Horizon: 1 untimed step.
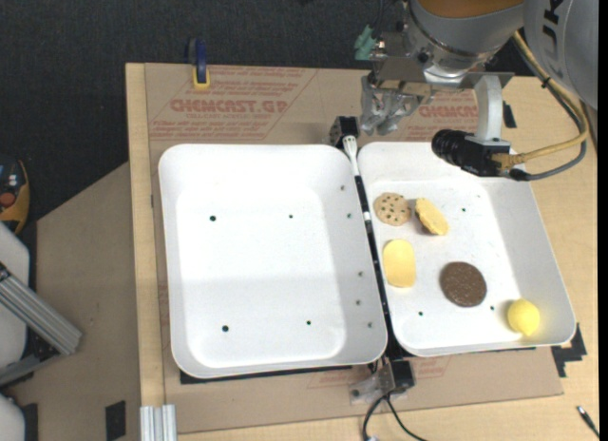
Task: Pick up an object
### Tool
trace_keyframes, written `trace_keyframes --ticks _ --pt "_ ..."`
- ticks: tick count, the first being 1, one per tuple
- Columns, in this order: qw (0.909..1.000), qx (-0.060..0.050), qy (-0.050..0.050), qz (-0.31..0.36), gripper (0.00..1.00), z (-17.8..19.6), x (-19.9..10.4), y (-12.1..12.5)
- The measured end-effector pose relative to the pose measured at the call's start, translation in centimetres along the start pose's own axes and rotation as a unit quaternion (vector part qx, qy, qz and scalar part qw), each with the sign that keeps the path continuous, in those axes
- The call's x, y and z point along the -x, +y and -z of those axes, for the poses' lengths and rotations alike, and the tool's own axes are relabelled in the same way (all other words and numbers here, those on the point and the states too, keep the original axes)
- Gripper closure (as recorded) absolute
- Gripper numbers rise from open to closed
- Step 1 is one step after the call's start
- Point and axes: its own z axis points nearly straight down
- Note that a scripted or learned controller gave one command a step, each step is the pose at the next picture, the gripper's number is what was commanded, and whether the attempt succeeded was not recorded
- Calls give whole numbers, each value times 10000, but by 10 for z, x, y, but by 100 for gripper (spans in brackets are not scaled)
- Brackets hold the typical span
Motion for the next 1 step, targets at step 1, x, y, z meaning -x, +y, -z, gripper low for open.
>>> trace_keyframes --ticks 1 --pt "10000 17 6 29 100 -80 -61 -56"
